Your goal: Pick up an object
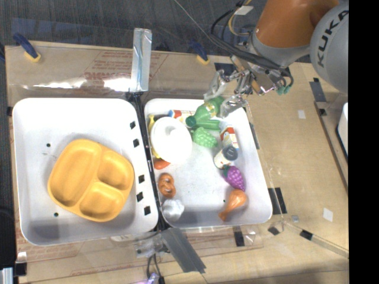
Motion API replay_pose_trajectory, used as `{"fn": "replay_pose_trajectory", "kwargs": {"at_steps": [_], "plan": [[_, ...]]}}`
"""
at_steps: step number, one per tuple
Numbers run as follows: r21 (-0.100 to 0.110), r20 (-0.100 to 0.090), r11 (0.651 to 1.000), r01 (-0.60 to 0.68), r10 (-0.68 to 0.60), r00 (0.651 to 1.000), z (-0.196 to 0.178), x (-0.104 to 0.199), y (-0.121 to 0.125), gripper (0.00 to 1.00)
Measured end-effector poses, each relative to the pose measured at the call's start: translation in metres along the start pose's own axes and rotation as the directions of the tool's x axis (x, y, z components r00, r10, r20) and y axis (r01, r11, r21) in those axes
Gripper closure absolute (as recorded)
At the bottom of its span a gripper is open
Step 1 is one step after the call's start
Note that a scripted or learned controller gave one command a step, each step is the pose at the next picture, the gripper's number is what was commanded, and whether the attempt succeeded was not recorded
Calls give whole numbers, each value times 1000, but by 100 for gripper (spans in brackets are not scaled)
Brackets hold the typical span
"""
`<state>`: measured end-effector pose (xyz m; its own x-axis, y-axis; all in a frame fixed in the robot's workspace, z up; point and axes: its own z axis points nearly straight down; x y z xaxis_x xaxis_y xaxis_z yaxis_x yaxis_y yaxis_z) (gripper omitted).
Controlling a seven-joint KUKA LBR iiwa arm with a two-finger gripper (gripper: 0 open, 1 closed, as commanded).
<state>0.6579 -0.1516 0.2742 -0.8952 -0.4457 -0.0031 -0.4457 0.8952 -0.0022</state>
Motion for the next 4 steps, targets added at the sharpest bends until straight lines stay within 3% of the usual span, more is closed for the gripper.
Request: {"fn": "replay_pose_trajectory", "kwargs": {"at_steps": [1,2,3,4], "plan": [[3,4,1000,3,-3,1000,-12,-2,0,100],[-3,-2,1000,22,-22,1000,5,-25,51,100],[1,1,991,-136,136,991,-24,-19,39,100],[1,0,939,-344,344,939,-46,9,-18,100]]}}
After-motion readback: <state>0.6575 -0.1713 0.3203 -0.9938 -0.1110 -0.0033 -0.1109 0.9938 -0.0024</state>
